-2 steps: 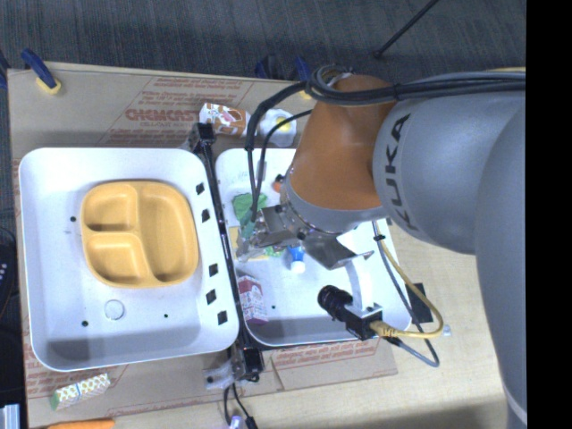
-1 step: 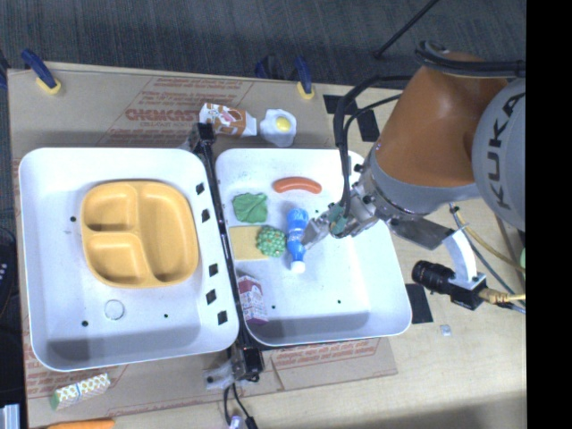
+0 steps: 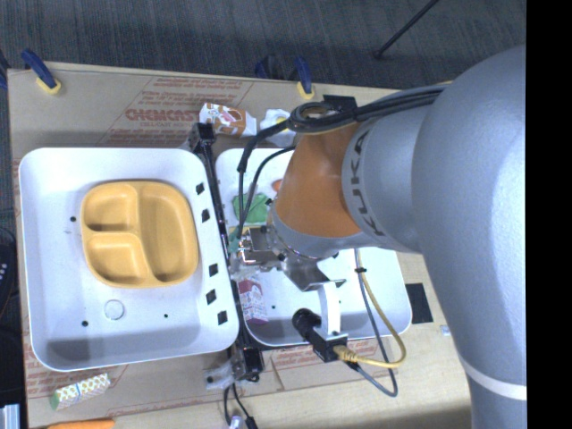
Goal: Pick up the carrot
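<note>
Plainly, the pick is not shown as done. The arm point(image 3: 357, 195) reaches in from the right and hangs low over the right bin point(image 3: 393, 315), its orange band and grey wrist covering most of that bin's floor. The gripper point(image 3: 255, 257) sits at the bin's left side, close to the divider between the two bins — but whether it is open or closed cannot be told from this angle, and nothing can be seen held in it. The carrot itself cannot be made out with any certainty; a small orange-pink patch at the far edge of the wrist might be part of it, or might not. A green item point(image 3: 253, 209) peeks out just beside the wrist. The left bin point(image 3: 45, 239) holds a yellow divided tray point(image 3: 138, 232), well apart from the arm. Judging from this, grasp and lift both remain unconfirmed — likely the work is at the reaching stage.
</note>
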Controlling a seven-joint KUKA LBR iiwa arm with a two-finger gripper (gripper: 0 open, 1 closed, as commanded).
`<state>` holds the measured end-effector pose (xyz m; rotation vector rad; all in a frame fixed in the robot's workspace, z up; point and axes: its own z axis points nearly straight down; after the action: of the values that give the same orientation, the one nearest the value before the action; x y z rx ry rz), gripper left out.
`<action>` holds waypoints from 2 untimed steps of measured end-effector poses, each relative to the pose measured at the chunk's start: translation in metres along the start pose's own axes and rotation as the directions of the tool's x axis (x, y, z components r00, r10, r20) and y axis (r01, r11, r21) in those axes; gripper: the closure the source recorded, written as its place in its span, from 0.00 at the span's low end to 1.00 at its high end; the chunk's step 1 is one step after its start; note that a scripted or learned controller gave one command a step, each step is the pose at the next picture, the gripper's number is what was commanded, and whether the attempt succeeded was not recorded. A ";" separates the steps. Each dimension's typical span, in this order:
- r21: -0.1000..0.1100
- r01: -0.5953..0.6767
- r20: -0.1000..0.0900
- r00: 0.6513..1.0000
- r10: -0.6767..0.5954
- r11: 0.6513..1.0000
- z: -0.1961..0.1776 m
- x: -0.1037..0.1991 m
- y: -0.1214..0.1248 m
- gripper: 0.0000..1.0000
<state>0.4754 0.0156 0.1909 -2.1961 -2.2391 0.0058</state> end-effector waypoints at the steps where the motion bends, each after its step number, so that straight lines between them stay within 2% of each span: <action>1: -0.004 0.072 0.001 0.997 -0.072 0.997 -0.069 -0.019 0.018 1.00; 2: -0.002 0.046 0.001 0.999 -0.046 0.999 -0.070 -0.058 -0.001 1.00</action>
<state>0.4761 -0.0423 0.2608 -2.1450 -2.2903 0.0040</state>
